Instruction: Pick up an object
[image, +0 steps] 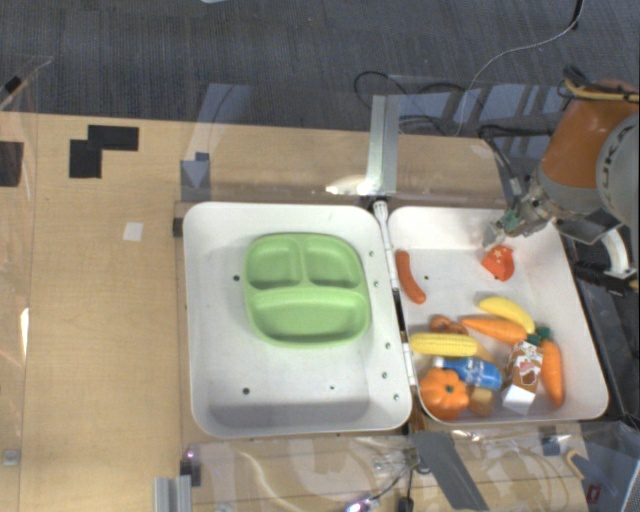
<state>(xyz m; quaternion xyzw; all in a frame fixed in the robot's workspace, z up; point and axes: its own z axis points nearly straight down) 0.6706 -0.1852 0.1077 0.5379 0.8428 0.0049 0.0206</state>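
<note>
My gripper (508, 228) hangs over the far right part of the right bin (590, 400), at the end of the grey arm with its orange band. Just below and in front of it lies a small red fruit (498, 262), close to the gripper's tip; whether they touch is unclear. Further forward in the same bin lie a red sausage (408, 277), a yellow banana (505, 310), an orange carrot (495, 327), a corn cob (443, 345), a small orange pumpkin (444, 392), a blue can (480, 374), a second carrot (552, 370) and a small carton (525, 364).
The left bin (215, 400) holds a green divided plate (305, 288). A metal divider (390, 290) separates the two bins. Cables run behind the right bin.
</note>
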